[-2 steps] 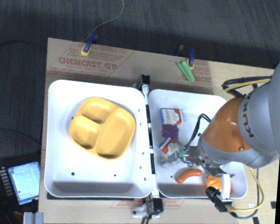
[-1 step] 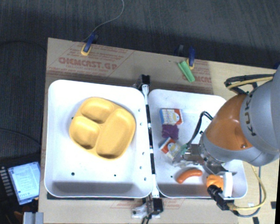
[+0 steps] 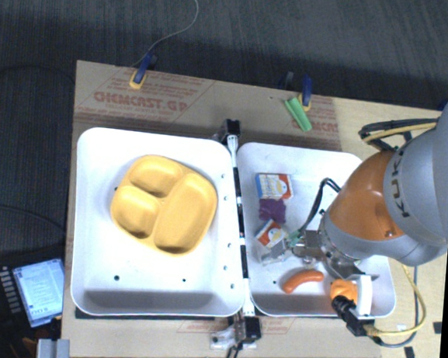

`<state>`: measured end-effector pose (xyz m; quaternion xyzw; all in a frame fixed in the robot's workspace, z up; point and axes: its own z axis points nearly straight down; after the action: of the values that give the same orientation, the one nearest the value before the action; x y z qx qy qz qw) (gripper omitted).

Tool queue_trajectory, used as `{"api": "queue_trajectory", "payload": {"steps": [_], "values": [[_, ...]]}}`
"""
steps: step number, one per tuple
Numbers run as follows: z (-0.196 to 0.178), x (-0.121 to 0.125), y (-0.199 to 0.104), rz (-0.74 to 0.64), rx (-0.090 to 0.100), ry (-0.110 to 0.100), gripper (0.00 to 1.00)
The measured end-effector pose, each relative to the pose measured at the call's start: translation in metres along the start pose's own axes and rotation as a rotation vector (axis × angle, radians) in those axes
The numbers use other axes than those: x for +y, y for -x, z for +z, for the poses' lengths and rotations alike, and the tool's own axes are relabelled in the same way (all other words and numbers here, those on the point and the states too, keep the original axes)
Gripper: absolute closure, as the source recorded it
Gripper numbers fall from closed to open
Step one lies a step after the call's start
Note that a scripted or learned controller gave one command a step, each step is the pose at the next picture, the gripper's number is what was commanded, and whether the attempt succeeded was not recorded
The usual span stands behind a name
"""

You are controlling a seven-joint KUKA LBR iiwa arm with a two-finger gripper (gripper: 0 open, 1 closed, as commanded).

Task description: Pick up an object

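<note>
Looming closest to your camera is the grey arm point(image 3: 432, 200) with its orange band, reaching in from the right and bent down over the right bin point(image 3: 246, 215). Your pincer point(image 3: 305, 246) sits low among the clutter there, its wrist hiding most of the mechanism, so you cannot tell whether it is wide or narrow, and nothing is visibly held.

Your candidates are bunched in that right bin, presumably so any descent lands near something. Look at the small red-and-white carton point(image 3: 273, 186) toward the far side, the purple piece point(image 3: 271, 210) just below it, and a small red-and-white packet point(image 3: 270, 234) just beside the pincer tip. An orange sausage-shaped toy point(image 3: 302, 280) lies near the bin's front wall, and a second orange piece point(image 3: 344, 289) sits beside it, partly under the wrist.

Over in the left bin point(image 3: 89, 201) you have one large yellow divided dish point(image 3: 164, 203), lying alone and well apart from the arm.

Judging by the pose, you are at the grasp step, with the packet or the toy as the likeliest target; crowding could spoil a clean grip.
</note>
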<state>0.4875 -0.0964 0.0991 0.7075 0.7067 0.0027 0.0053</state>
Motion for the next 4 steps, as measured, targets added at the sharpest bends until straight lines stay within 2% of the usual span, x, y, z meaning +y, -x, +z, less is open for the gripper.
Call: {"api": "queue_trajectory", "payload": {"steps": [1, 2, 3, 4], "values": [[0.011, -0.002, -0.001, 0.0, 0.0, -0.004, 0.0], [0.0, 0.0, 0.0, 0.0, 0.0, 0.0, 1.0], [0.0, 0.0, 0.0, 0.0, 0.0, 0.0, 0.0], [0.011, -0.002, 0.002, -0.002, 0.002, -0.003, 0.0]]}}
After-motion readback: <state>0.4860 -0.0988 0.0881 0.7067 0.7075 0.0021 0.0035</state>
